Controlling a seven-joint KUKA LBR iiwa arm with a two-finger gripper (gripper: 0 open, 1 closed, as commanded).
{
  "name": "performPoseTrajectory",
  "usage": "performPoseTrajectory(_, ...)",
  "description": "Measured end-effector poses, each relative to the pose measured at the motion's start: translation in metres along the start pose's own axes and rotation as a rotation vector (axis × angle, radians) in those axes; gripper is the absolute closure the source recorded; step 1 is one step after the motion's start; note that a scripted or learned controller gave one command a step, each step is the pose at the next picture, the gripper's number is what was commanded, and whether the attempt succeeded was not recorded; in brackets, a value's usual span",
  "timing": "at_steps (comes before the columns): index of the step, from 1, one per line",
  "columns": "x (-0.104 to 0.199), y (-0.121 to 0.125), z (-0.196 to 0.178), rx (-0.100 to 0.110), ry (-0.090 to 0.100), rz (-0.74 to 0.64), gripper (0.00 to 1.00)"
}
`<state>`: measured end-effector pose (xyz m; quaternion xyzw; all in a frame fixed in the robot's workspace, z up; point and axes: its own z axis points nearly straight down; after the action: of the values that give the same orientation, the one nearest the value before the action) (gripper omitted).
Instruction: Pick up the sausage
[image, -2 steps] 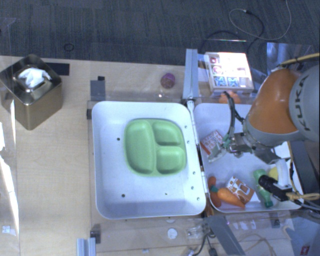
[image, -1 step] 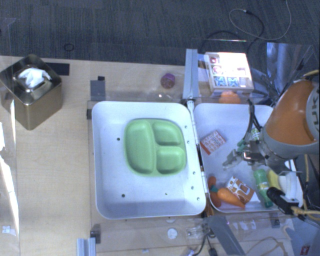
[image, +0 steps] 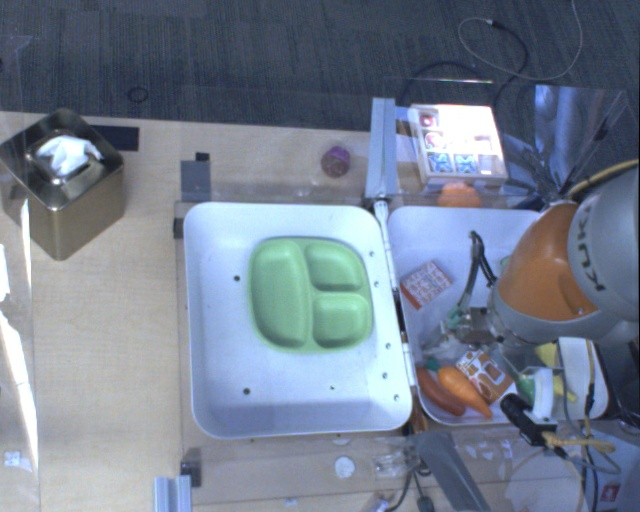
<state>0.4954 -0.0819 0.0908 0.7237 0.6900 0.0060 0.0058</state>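
Currently the reddish-brown sausage (image: 437, 391) lies in the right white bin (image: 440, 240), long axis diagonal, left-below the pincer (image: 468, 322), whose grip state cannot be told.

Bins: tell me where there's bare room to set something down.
The left bin has bare white floor all round the green tray, widest along its near edge. The right bin is crowded: carrot, packets and the arm fill its near half; a small patch stays free by its far-left corner.
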Motion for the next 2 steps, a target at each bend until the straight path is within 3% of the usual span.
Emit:
performPoseTrajectory(1,-0.0002,0.0047,-0.0109,-0.011,-0.003,-0.002,1.00)
performPoseTrajectory(2,0.0009,0.0074,-0.0197,-0.014,-0.003,-0.005,1.00)
